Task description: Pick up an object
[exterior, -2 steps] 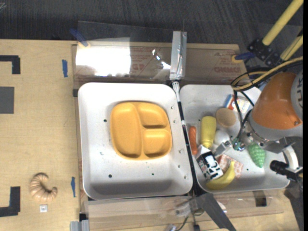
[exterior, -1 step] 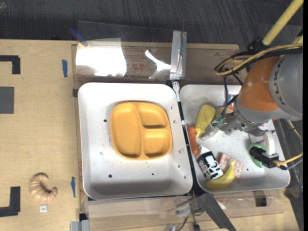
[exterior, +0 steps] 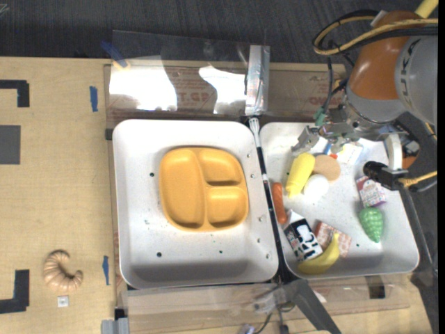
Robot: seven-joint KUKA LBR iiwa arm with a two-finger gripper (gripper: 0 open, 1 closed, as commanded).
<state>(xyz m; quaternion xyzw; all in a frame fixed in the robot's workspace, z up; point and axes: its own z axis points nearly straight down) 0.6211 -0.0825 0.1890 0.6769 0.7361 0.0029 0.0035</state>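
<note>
Tool [exterior: 321,136] sits low over the far-left corner of the right bin [exterior: 403,252], grey arm [exterior: 410,61] with its orange band coming in from the right. Two fingers visible, spread apart: one finger [exterior: 304,139] angles toward the bin divider, the other sits just above the round tan piece [exterior: 327,167]. Nothing between them, no grasp. Fingertips hang just above the top end of the yellow bottle-shaped item [exterior: 300,173]; contact can't be confirmed from this angle. Pick candidates are all in the right bin: yellow item upright-ish along the left side, a white ball [exterior: 317,186] touching it, tan piece just behind the ball, orange carrot-like piece [exterior: 279,202] along the divider wall, black-and-white pack [exterior: 301,238] near the front, banana [exterior: 324,255] at the front edge partly under a red-patterned wrapper [exterior: 332,234], green strawberry-shaped toy [exterior: 372,224] on the right side, purple-and-white packet [exterior: 371,192] just behind it. Left bin [exterior: 132,186] holds a yellow divided tray [exterior: 204,188], centred, flat. On the surface [exterior: 49,172] well left of both bins: a tan croissant-like toy [exterior: 62,271]. Black cable end [exterior: 381,172] hangs over the right bin's right side.
</note>
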